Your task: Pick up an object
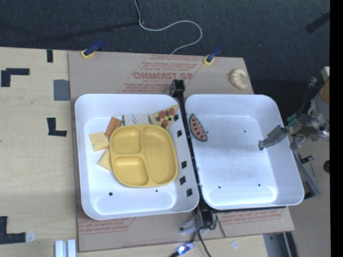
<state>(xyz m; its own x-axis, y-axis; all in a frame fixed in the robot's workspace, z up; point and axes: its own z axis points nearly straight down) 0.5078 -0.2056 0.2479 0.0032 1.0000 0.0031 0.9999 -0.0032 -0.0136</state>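
Observation:
A watermelon slice (198, 127) lies near the left wall of the right bin (241, 191). In the left bin (134, 205) a yellow divided plate (143, 155) rests on top of other pieces: a pizza slice (165, 116), a patterned cracker (135, 120), a brown cracker (112, 126) and pale cheese-like squares (98, 141). My gripper (268, 142) hangs over the right edge of the right bin, far to the right of the watermelon slice, with nothing seen between its fingers.
A pale croissant-like piece (239, 78) lies on the cardboard behind the right bin. A thin cable (171, 28) loops across the dark floor at the back. Blue and yellow clips (93, 48) pin the cardboard's far corners.

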